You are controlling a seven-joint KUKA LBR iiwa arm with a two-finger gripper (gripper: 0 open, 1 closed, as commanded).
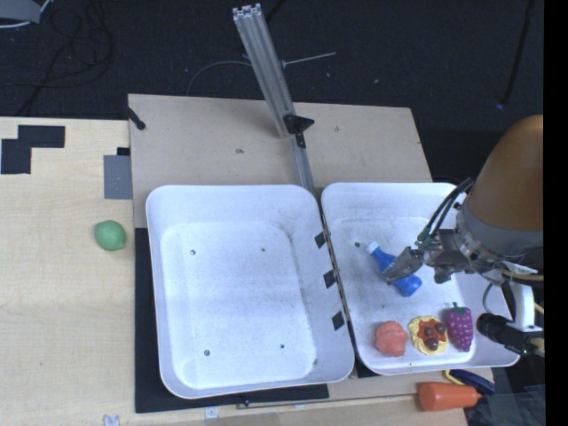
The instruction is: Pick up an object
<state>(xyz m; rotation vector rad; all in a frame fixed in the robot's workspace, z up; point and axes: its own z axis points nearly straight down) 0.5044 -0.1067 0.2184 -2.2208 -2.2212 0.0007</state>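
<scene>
A blue bottle with a white cap (393,269) lies in the right bin (373,207), near its middle. My gripper (419,264) hangs right over the bottle's lower right end, with dark fingers (401,264) reaching down at it. Along the bin's front edge sit a pink-red lumpy toy (389,338), a yellow toy with red parts (429,335) and a purple grape bunch (459,326). The arm's orange band (519,171) rises at the right.
The left bin (232,287) stands beside the right one, joined by black clips. A green ball (110,235) rests on the bench at the left. An orange carrot toy (448,396) lies in front of the right bin. A metal rail (266,65) slants at the back.
</scene>
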